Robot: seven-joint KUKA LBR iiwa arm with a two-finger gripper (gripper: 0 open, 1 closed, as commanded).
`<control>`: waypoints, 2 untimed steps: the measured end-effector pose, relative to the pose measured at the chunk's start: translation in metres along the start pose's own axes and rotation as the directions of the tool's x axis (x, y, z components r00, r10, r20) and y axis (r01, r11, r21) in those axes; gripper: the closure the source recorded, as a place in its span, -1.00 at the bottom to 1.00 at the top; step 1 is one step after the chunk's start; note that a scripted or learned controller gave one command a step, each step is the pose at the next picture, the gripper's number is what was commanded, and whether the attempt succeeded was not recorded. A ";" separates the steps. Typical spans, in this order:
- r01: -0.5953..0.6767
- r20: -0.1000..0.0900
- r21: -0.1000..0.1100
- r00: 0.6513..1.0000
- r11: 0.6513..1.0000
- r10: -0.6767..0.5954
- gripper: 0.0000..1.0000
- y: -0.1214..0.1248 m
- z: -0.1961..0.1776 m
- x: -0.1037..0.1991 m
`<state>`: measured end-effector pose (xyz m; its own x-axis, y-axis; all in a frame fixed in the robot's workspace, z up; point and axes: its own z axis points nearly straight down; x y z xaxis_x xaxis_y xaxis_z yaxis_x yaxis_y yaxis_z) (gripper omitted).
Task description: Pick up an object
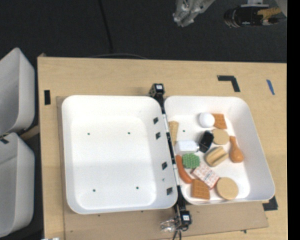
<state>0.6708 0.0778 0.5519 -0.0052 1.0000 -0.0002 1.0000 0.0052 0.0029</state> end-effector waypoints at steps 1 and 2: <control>0.000 0.000 0.001 1.000 1.000 0.000 1.00 0.010 0.001 0.046; 0.000 0.002 0.017 1.000 1.000 -0.001 1.00 0.002 0.124 0.098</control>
